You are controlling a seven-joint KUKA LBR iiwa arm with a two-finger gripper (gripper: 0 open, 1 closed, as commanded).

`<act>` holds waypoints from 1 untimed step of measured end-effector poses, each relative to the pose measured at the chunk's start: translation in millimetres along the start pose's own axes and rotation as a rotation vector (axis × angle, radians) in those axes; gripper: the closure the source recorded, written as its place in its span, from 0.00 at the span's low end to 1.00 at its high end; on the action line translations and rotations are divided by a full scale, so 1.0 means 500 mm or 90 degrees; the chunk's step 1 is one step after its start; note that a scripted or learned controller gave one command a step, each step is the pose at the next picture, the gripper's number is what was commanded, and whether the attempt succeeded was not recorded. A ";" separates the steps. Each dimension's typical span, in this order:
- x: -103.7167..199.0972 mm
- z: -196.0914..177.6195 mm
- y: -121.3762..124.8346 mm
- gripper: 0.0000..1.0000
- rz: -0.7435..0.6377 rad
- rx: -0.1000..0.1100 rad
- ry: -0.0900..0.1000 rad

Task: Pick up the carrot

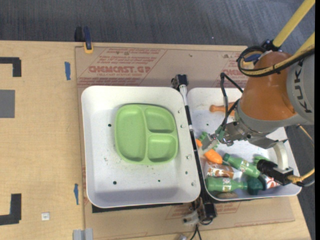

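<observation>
The carrot (214, 156), small and orange with a green tip, lies in the right bin (200, 100) near its left wall, among other toy items. My gripper (218, 137) hangs low over the bin just above and slightly right of the carrot, below the orange wrist band (265, 91). The wrist hides much of the bin's middle. Nothing shows as held.
The left bin (95, 149) holds a green divided plate (146, 134). Around the carrot lie two green bottles (242, 165), a small packet (220, 172), an orange piece (199, 143) by the wall, and another orange item (218, 108) at the bin's back.
</observation>
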State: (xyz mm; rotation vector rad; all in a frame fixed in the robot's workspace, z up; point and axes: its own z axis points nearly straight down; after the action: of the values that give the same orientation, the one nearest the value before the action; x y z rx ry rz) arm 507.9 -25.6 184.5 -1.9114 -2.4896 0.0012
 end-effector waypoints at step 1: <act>0.000 0.000 0.000 0.00 0.000 0.000 0.000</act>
State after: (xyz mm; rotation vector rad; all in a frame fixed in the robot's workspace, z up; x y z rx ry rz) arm 508.0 -25.7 184.5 -1.9115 -2.4904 0.0009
